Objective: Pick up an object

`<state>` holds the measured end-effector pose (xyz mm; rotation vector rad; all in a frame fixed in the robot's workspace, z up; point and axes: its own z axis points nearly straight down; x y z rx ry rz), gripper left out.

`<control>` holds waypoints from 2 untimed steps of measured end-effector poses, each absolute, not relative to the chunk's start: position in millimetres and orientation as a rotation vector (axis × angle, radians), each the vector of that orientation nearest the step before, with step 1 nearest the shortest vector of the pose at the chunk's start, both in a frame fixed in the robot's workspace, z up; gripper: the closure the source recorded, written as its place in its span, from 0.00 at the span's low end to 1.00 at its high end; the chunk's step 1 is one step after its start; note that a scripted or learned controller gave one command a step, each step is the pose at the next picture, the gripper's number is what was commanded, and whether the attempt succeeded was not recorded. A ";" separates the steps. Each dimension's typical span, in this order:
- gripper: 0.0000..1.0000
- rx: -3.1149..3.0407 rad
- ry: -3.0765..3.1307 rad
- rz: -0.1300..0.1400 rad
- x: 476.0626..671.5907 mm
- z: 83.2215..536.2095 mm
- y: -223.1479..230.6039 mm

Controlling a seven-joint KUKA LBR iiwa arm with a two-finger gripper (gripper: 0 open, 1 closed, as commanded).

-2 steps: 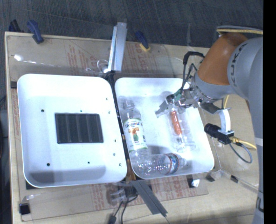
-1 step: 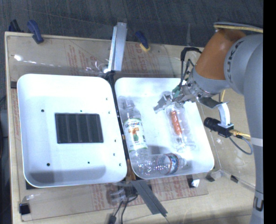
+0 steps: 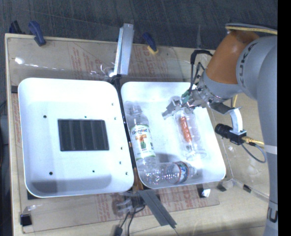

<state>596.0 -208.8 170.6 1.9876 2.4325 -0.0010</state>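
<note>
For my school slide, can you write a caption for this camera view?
Robot arm lowers its gripper over three clear bottles in the right bin; the left bin holds a dark ribbed block.

Three clear plastic bottles lie on their sides in the right half of the frame: one with a white label [image 3: 141,138] at left, one with an orange label [image 3: 187,130] at right, one crumpled [image 3: 167,172] along the bottom

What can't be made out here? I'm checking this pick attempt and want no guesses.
- pincer, camera view: whether open or shut, too small and blurred against the white bin.
- orange-label bottle: contact with the pincer, unclear.
- bottom bottle: outline, lost in clear-plastic glare.
- arm: base, cut off by the right edge.
</note>
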 end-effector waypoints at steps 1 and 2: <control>1.00 1.983 2.437 -0.002 596.7 180.8 -207.9; 1.00 2.047 2.383 0.000 599.3 267.2 -176.7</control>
